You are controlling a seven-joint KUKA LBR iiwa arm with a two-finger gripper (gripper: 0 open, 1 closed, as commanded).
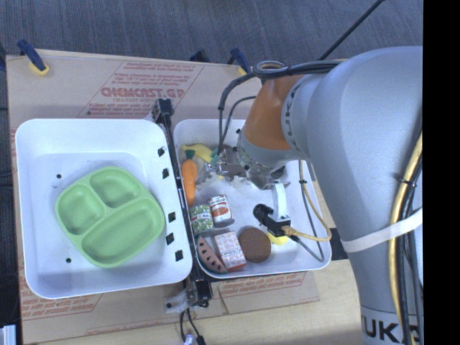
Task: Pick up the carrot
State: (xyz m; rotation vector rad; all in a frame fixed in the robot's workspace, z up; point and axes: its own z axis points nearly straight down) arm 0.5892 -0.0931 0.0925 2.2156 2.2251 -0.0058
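Note:
The orange carrot [189,179] lies lengthwise against the left wall of the right bin [313,263], with its green top toward the back. My gripper [218,166] hangs low over the back of that bin, just right of the carrot's upper end. Nothing is seen in its grasp. The grey arm with its orange band covers the bin's back right part.
A yellow item [198,152] sits behind the carrot. Two small cans [210,214], a watermelon slice [208,256], a red box [231,251] and a brown round item [254,244] crowd the front of the right bin. A green divided plate [111,215] lies in the left bin [36,142].

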